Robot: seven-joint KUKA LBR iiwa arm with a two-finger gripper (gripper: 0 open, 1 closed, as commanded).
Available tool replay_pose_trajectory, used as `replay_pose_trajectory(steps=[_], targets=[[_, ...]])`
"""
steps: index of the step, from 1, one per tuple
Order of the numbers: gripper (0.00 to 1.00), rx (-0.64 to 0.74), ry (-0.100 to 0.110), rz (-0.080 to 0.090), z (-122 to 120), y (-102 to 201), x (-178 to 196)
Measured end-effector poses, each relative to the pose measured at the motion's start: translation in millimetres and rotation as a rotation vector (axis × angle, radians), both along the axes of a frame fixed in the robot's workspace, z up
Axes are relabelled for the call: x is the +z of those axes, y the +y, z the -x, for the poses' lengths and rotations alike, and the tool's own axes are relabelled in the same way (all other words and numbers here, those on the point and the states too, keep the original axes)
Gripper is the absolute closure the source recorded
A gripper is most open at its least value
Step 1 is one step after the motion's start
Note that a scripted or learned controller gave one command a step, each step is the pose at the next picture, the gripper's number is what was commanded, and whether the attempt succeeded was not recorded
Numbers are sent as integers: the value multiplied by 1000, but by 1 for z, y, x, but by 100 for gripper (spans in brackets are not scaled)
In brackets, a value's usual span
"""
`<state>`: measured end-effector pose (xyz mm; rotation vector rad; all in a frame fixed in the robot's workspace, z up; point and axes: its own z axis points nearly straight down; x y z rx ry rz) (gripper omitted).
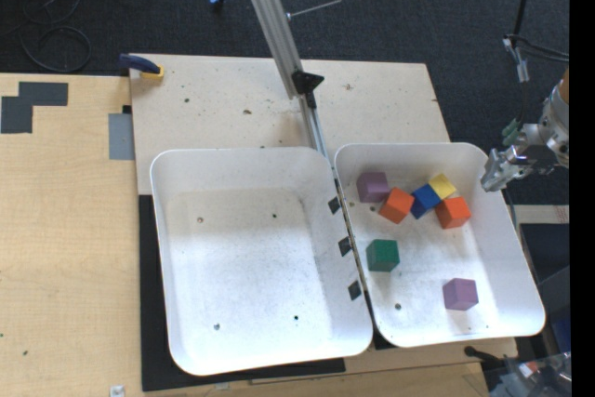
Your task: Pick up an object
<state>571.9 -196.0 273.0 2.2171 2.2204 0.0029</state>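
Note:
The right bin (502,242) holds several small blocks: a purple one (373,186) at the back, an orange one (397,205), a blue one (425,200), a yellow one (442,187), a second orange one (453,212), a green one (382,255) and a second purple one (459,294) near the front. My gripper (500,170) hangs at the bin's right rim, to the right of the yellow and orange blocks. I see nothing between its fingers.
The left bin (177,200) stands beside the right one, with black clips along the shared wall. A slanted aluminium post (275,23) rises behind the bins. A blue and yellow clamp (141,66) sits at the bench's back left corner.

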Motion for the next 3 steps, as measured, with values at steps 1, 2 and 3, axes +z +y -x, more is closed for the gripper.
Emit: replay_pose_trajectory(steps=[1, 2, 3], targets=[[100, 3, 8, -4, -2, 53, -18], [100, 2, 8, -4, -3, 99, -31], [100, 2, 8, -4, -6, 150, -44]])
